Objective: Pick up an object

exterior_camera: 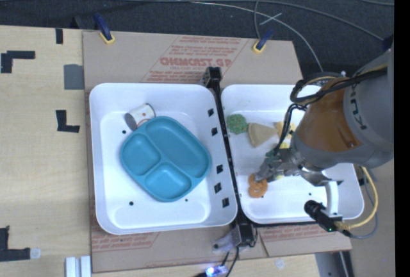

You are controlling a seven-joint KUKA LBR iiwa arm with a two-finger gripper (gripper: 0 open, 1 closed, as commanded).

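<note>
My gripper [266, 173] hangs low in the right bin [301, 208], near its front left part. An orange, lumpy object [257, 189] lies on the bin floor just below and in front of the gripper tip, touching or nearly touching it. A tan wedge-shaped piece [259, 134] lies further back. A green, broccoli-like item [237, 123] sits beside the wedge, near the divider. A bit of yellow [279, 126] peeks out from behind the arm. The arm's grey and orange body covers the right half of this bin.
The left bin [102, 141] holds a blue divided plate [165, 157] and a small white and grey cup [139, 117] lying at its back left. Black clips run along the divider [221, 134] between the bins. Cables trail over the dark cloth behind.
</note>
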